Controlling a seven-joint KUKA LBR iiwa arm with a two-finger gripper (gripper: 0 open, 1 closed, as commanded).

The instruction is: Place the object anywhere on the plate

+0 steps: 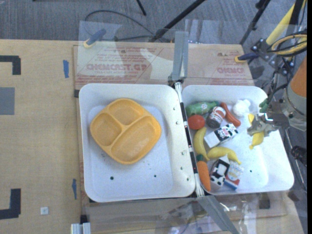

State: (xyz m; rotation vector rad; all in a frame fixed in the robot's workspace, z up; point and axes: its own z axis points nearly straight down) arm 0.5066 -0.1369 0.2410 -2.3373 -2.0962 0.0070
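A yellow plate [126, 129] with three compartments lies in the left bin [97, 179], and nothing is on it. My gripper [260, 127] is over the right side of the right bin [278, 172], directly on top of a small yellow object [257, 140]. Parts of that object stick out above and below the gripper. Whether it is lifted off the bin floor is unclear.
The right bin also holds a banana [212, 150], a tomato [196, 122], a carrot [204, 175], a green item [201, 106], a can [215, 117], a hot dog [230, 114], a white lump [241, 106] and small black-and-white cartons [220, 172]. A metal divider [185, 130] separates the bins.
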